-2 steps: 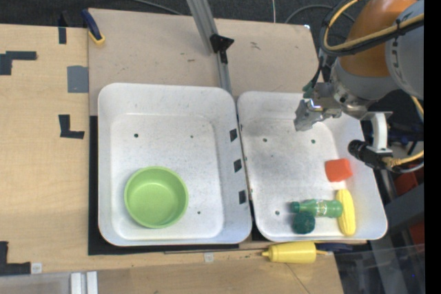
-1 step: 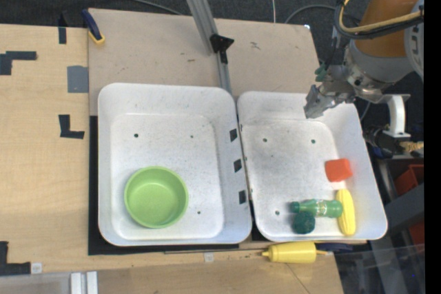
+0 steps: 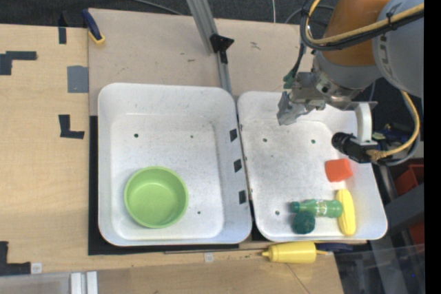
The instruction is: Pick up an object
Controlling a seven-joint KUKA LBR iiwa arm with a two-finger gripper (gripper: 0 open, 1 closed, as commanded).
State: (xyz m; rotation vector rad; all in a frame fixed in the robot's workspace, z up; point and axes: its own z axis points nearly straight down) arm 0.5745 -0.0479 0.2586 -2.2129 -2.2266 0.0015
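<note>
Here we look down on a brown table [image 3: 165, 51] carrying two shallow white bins side by side. The grey arm [image 3: 386, 17], with its orange band, reaches in from the right, and its pincer [image 3: 289, 113] hangs over the upper left part of the right bin [image 3: 275, 169]. We see nothing between its tips, and from this angle we cannot tell how far apart they stand.

The objects for picking lie well apart from the pincer, gathered toward the near right corner of the right bin. We see an orange block [image 3: 337, 170] by the bin's right wall, and just below it a yellow banana-shaped toy [image 3: 346, 211] lying roughly lengthwise along that wall. A green bottle [image 3: 315, 208] lies on its side with one end touching the yellow toy, and a darker green lump [image 3: 302, 222] sits against the bottle's other end; what it is we cannot tell.

In the left bin [image 3: 165, 120] a lime-green bowl [image 3: 156, 197] sits upright in the near left corner. A yellow object [image 3: 293, 253] rests on the table just outside the right bin's near rim. A metal pole [image 3: 200, 3] slants across the table behind the bins.
</note>
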